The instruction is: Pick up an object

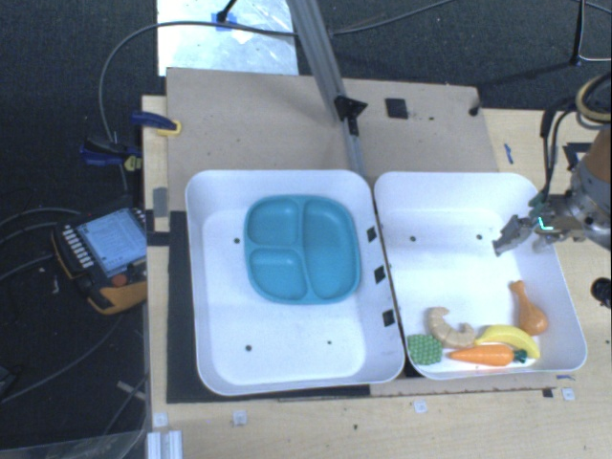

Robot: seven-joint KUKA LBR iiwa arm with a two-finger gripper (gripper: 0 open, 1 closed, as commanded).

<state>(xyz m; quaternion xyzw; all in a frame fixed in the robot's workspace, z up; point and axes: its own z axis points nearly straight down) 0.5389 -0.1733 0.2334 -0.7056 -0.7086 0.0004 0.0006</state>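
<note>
Toy carrot (483, 355) lies low; arm (583, 208) reaches leftward over right bin (449, 208).

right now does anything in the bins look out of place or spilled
Nothing looks spilled or damaged. The toy foods, a banana, carrot, drumstick, a beige piece and a green piece, are bunched in the right bin's near corner. The blue plate lies flat in the left bin.

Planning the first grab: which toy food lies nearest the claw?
The drumstick, the orange-brown piece by the right bin's right wall, just below the claw; the others lie along the front wall.
</note>
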